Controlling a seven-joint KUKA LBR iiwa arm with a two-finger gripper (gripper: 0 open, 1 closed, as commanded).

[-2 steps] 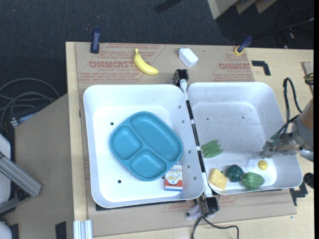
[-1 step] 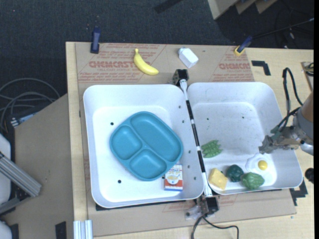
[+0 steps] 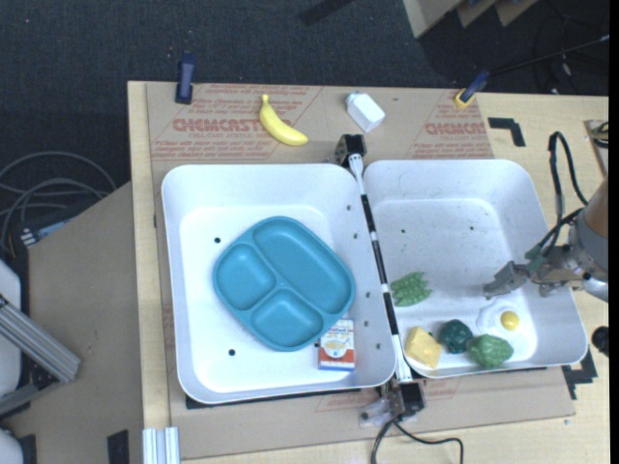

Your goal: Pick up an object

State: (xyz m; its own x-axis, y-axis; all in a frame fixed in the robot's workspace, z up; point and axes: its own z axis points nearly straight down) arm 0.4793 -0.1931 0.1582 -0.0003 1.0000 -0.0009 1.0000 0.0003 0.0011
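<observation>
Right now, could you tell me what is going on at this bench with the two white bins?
A grey robot arm reaches in from the right, its hand low over the right white bin, just above a white-and-yellow fried-egg toy. Nothing shows between its fingers. Nearby lie a dark green round toy, a light green leafy toy, a yellow wedge and a green leaf-shaped piece. The left white bin holds a blue divided plate and a small carton.
</observation>
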